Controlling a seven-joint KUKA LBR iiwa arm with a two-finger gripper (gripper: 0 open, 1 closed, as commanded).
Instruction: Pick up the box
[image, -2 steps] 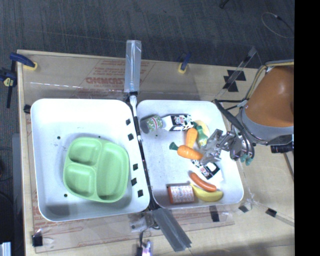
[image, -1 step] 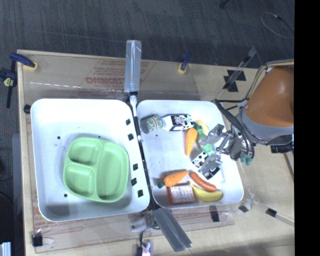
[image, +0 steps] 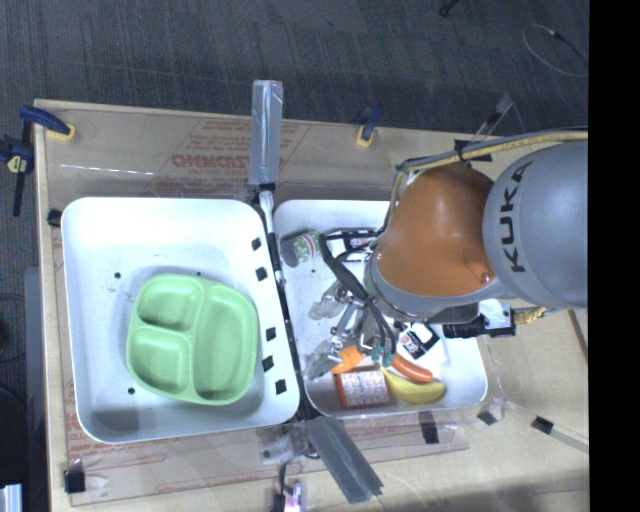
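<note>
The box (image: 362, 388) is small and orange-brown with a pale label. It lies flat against the near wall of the right bin (image: 300, 225). My gripper (image: 328, 333) hangs low over the middle of that bin, just above and to the left of the box, under the orange wrist band (image: 440, 235). Its silver fingers (image: 326, 305) are spread open toward the divider with nothing between them. They are not touching the box.
A yellow banana (image: 418, 391) and a red-orange piece (image: 412, 369) lie right of the box. A small can (image: 299, 246) lies in the right bin's far left corner. The left bin (image: 90, 230) holds a green divided plate (image: 193, 339). The arm hides the right bin's far right part.
</note>
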